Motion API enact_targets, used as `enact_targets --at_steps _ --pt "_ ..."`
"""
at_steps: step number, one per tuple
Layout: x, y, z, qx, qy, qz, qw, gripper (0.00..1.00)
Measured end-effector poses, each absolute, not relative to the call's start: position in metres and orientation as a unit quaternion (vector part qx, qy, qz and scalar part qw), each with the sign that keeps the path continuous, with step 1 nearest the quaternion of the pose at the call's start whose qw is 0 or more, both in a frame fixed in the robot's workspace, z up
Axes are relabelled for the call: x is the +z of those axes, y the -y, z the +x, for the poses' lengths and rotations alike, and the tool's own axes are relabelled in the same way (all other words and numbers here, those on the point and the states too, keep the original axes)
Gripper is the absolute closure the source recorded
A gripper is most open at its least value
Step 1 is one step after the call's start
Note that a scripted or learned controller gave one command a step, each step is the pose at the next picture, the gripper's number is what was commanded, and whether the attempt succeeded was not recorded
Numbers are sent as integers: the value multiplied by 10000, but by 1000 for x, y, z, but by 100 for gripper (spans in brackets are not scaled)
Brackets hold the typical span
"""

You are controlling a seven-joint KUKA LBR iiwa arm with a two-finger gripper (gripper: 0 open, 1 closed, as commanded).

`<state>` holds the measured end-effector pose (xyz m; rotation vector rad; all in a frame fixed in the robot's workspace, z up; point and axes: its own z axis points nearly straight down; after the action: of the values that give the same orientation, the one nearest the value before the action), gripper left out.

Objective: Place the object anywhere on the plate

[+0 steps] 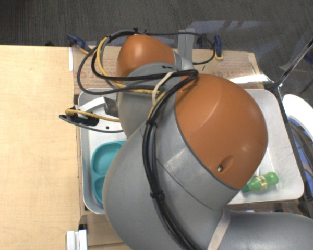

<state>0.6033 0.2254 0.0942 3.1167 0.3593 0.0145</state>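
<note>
One object: small glossy green plastic piece [261, 183], lying in the right white bin [288, 155], just beside the arm.
Handling: likely light, stiff, slick and rounded; take it across its narrow middle.
Plate: turquoise plate [101, 165], left white bin [86, 139].
Arm: grey-and-orange arm [198, 139] folded over both bins.
Grasp: cannot tell.

The worktop [31, 139] is showing as a pale wooden surface filling the 9 o'clock side of the view. Lying on it are 2 shallow white bins: the left bin [86, 160] is sitting toward 7 o'clock, touching the wood's edge, and the right bin [281, 139] is lying toward 3 o'clock. A brown cardboard sheet [235, 61] is lying at 12 o'clock.
</note>
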Motion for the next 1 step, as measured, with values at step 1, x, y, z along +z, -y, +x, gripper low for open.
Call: enact_targets --at_steps 1 --pt "156 -227 650 6 -1026 9947 3 100"
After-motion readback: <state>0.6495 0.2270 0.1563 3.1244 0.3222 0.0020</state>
